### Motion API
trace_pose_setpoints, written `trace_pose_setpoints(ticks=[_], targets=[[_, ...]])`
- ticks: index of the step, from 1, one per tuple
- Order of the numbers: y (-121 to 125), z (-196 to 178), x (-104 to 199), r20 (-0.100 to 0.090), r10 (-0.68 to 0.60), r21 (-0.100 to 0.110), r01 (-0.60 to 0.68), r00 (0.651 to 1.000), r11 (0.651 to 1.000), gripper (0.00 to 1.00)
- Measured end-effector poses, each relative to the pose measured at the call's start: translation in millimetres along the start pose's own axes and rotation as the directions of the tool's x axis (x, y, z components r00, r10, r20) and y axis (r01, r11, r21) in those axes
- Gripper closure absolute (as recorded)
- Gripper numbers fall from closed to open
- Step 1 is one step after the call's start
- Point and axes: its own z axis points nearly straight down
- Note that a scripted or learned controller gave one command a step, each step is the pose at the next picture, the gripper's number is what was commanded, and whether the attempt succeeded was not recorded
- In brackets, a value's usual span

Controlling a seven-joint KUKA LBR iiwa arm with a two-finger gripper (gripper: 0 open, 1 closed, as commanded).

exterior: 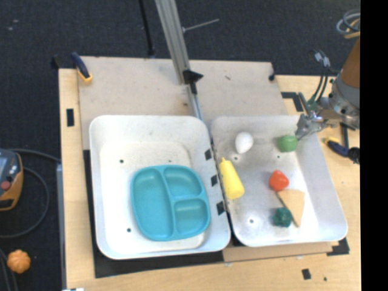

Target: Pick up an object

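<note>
End effector [307,125] at far right bin [327,180] rim, beside green ball [287,142]; finger opening unreadable, nothing visibly held. Risk: ball rolls off, rim strike.

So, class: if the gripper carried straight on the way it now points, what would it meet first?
Most likely the green object: the gripper points down and left at it, just above the right bin. Height is hard to judge here.

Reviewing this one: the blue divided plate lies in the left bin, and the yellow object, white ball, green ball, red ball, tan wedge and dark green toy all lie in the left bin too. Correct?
Not quite. The camera view shows the blue divided plate in the left bin, but the yellow object, white ball, green ball, red ball, tan wedge and dark green toy lie in the right bin.
</note>
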Motion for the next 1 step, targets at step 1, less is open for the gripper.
trace_pose_setpoints(ticks=[1], targets=[[-8.5, 8.3, 53.9, -0.003, -0.002, 0.006, 0.002, 1.0, 1.0, 1.0]])
